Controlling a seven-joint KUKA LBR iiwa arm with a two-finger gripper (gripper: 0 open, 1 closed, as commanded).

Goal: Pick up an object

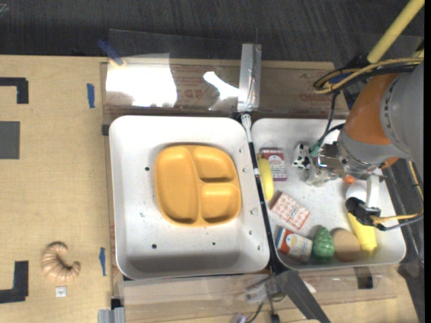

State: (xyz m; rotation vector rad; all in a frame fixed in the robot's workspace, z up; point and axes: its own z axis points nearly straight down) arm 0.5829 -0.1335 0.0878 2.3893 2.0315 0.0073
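My gripper [316,170] hangs low over the right bin [390,251], near its back middle, below the arm's orange band [372,116]. Just left of it lie a small black-and-white object [300,157] and a red-and-white carton [274,164]. A yellow banana-like piece [265,179] rests along the bin's left wall. Toward the front sit a checkered red-and-white packet [290,211], a small can [296,245], a green object [324,243], a brown rounded object [346,244] and a yellow banana [364,231]. Nothing shows between the gripper and the bin floor.
The left bin [128,200] holds a yellow divided plate [197,183]. A tan croissant-shaped toy [59,261] lies on the bench at the far left. Cables [350,73] run behind the arm at the upper right, and a clear panel [175,79] stands behind the bins.
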